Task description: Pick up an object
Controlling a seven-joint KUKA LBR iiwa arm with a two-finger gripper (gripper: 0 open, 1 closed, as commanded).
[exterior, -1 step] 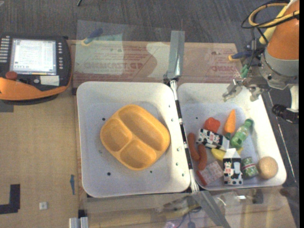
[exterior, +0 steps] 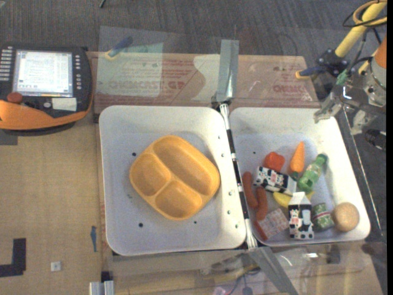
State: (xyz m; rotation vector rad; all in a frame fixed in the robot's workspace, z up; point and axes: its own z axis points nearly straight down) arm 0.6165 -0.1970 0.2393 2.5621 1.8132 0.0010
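The right bin [exterior: 350,165] holds several small toy items in its lower half. Among them are an orange carrot [exterior: 298,157], a red pepper [exterior: 274,161], a green bottle [exterior: 312,171], two cow-patterned cartons [exterior: 273,179] [exterior: 299,217], red sausages [exterior: 261,203], a yellow banana [exterior: 282,198], a green can [exterior: 322,216] and a round brown ball [exterior: 346,216]. My gripper [exterior: 331,105] hangs above the bin's upper right corner, clear of all the items, with nothing seen in it.
The left bin [exterior: 116,165] carries an orange divided plate [exterior: 175,177]. A metal bar [exterior: 228,72] rises behind the seam between the bins. A teach pendant [exterior: 43,88] lies on the bench at far left. Cables and arm parts crowd the upper right.
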